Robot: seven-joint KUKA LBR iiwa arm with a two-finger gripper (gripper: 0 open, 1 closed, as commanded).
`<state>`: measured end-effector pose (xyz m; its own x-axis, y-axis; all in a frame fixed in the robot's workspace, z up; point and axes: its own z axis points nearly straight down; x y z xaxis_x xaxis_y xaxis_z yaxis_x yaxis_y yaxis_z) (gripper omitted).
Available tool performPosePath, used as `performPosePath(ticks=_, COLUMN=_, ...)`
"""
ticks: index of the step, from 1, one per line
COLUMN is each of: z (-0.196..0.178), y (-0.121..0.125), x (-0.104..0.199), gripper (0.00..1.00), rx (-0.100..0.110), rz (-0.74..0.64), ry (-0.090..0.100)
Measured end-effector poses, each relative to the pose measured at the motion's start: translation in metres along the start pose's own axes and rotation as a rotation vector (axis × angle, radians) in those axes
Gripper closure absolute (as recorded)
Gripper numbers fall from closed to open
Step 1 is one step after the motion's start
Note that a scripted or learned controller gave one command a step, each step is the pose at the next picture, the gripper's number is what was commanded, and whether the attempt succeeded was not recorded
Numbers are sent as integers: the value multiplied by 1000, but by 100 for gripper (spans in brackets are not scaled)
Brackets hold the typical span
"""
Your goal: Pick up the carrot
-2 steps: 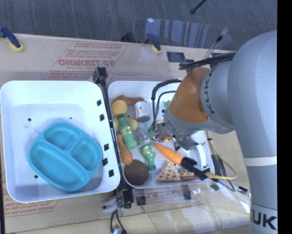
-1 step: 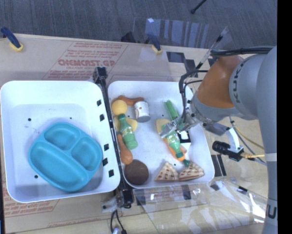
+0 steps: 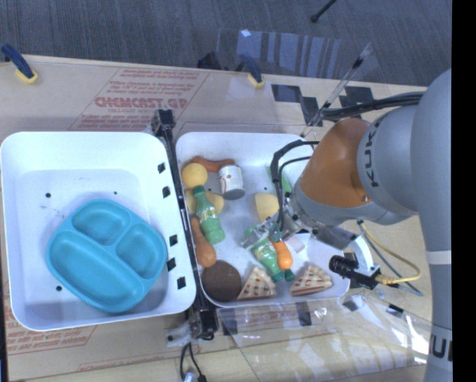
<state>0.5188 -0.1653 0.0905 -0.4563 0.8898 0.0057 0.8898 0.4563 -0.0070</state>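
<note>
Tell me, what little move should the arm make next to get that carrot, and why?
Probably ease the end effector straight down a touch. It hangs right over the small orange carrot, which lies against a green bottle in the right bin, so a sideways move would likely miss.

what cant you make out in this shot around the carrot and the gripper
- Gripper fingers, camera view: the grey and orange arm covers them, so open or shut is unclear.
- Small orange carrot: upper end hidden under the gripper; contact unclear.
- Green bottle beside it: label too small to read.
</note>
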Motion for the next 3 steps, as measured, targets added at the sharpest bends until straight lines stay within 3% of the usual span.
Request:
performPosePath(ticks=1, z=-50, y=-12, x=14, gripper=100, rx=-4, rz=334, ry=-3)
performPosePath(ticks=2, z=0, y=1, x=57, gripper=100, rx=-4, rz=723, ry=5)
performPosePath(ticks=3, z=-165, y=-8, x=48, gripper=100, rx=-8, rz=982, ry=1)
